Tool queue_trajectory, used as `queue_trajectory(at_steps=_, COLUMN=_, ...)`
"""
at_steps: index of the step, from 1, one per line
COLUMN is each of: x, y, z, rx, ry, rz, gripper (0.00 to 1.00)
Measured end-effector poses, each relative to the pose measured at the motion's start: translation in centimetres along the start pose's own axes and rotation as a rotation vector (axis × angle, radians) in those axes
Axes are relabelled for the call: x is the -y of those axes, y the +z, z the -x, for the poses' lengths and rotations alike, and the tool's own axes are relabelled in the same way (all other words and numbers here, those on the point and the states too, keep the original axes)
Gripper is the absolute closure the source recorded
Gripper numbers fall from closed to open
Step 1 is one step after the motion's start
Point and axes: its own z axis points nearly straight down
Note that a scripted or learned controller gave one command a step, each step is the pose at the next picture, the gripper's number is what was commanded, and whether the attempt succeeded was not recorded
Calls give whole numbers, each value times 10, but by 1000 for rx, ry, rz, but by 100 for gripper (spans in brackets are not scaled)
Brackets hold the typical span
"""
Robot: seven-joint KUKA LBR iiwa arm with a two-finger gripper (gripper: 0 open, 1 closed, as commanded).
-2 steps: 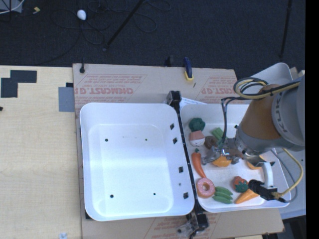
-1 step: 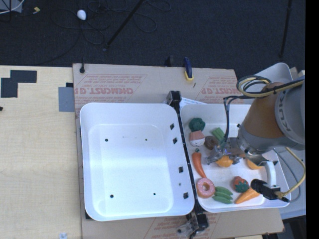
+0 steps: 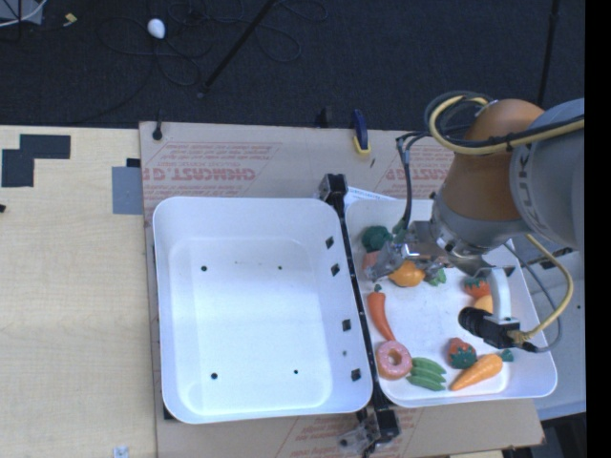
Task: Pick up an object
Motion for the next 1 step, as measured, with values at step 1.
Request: queue_trajectory(at_steps=1, x=-21, y=-40, z=-58, rx=1, ry=2, rz=-3, gripper=100)
